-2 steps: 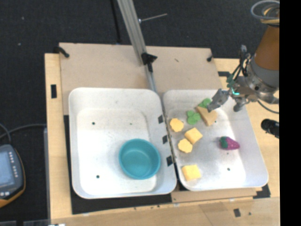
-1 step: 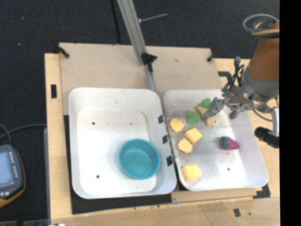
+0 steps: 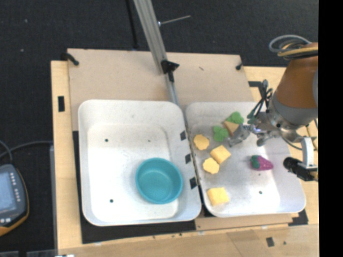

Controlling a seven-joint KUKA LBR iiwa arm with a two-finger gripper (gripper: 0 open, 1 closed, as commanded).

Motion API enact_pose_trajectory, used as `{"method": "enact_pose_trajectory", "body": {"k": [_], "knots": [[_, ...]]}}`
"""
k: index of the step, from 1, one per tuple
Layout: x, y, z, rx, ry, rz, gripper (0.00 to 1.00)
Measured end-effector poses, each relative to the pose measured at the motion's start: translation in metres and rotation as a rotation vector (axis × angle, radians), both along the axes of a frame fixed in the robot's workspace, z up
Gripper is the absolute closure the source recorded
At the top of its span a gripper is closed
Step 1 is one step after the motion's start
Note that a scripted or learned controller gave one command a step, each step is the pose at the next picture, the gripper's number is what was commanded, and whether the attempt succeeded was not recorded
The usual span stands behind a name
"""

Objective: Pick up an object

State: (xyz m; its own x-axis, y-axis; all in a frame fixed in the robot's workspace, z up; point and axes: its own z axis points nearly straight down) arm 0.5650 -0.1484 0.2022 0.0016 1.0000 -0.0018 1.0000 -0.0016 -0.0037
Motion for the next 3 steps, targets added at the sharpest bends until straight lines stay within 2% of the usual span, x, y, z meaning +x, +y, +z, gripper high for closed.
{"method": "enact_pose_trajectory", "body": {"k": [1,2,3], "knots": [[-0.004,-0.007,-0.044,0.000,0.000,0.000,0.00],[-0.002,-0.007,-0.030,0.001,-0.009,-0.003,1.00],[0.007,-0.004,0.030,0.000,-0.012,0.005,1.00]]}}
